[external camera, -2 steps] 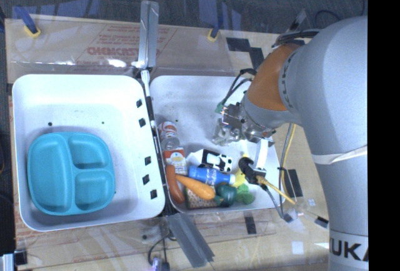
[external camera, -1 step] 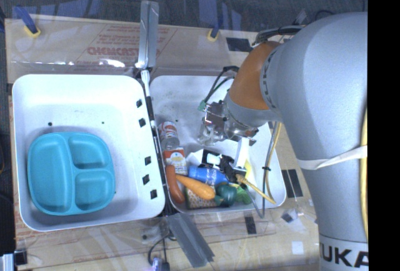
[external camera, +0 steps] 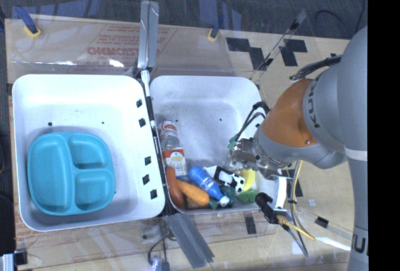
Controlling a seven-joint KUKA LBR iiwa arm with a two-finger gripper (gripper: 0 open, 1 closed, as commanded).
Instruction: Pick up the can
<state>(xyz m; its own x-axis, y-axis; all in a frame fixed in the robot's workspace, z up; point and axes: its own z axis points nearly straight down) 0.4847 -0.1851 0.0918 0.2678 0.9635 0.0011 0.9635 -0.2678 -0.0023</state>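
Nearest you, in the right bin (external camera: 206,85), the gripper (external camera: 245,170) hangs low over a toy pile; fingers' state you cannot tell. The can (external camera: 172,150) lies along the left wall. Farther left, 1 blue tray (external camera: 70,171).

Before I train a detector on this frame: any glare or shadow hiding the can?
Camera view: the can lies in even light, its label readable but soft; the arm's wrist shades the toys near the gripper; glare streaks the clear sheet behind the bins.
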